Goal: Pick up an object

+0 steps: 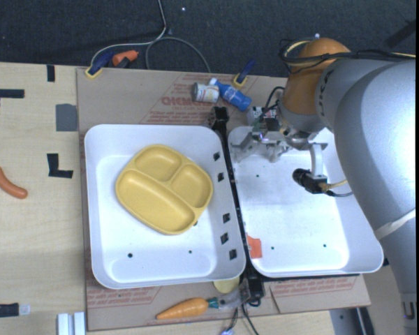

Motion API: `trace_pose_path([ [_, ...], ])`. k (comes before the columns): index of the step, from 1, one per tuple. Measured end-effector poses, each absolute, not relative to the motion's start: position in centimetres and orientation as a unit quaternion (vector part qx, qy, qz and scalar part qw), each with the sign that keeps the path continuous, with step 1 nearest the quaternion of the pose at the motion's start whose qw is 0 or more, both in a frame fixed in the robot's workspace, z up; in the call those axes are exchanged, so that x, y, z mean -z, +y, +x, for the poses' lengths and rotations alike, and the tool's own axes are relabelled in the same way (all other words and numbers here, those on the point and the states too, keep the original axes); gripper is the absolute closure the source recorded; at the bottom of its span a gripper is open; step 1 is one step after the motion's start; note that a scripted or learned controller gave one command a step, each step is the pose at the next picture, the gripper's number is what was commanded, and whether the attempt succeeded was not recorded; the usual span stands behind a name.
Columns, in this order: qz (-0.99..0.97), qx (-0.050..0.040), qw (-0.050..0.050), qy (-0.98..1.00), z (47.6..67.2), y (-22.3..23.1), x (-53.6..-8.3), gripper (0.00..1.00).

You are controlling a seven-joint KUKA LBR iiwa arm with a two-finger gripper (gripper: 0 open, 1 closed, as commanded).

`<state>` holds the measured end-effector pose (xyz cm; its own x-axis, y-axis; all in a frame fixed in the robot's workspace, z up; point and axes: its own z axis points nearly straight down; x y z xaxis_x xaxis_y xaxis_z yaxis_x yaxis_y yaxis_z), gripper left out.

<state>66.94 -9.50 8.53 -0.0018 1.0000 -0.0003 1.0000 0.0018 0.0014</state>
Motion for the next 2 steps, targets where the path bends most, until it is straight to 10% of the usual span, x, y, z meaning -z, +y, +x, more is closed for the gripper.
trace_pose_path([
  [1,0.707,-0.0004,0.002,0.707,62.4,-9.5,-8.7,0.00],
  [2,0.706,-0.0008,0.001,0.708,67.0,-9.7,-8.5,0.00],
])
